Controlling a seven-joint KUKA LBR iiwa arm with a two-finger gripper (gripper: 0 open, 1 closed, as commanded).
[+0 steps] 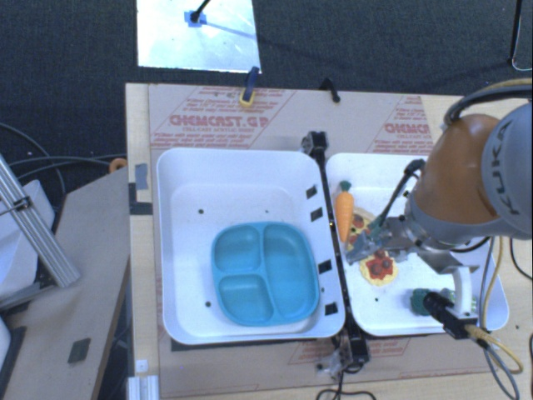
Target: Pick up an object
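Plainly the likeliest target is the flat yellow-and-red toy [380, 268], something like a pizza slice, lying on the floor of the right bin [391, 167] towards its near side. The gripper [364, 247] hangs low just beside the toy's left edge, touching or nearly so. Whether it is spread or pressed together cannot be told from this slant, and nothing is visibly pinched in it. The toy lies flat, so I judge a grasp would need to catch it by an edge, which may explain the low, off-centre approach. A toy carrot [344, 203] lies close against the wall shared with the left bin [233, 182], a harder place to reach. There a blue divided plate [265, 272] rests alone, well apart from the gripper.
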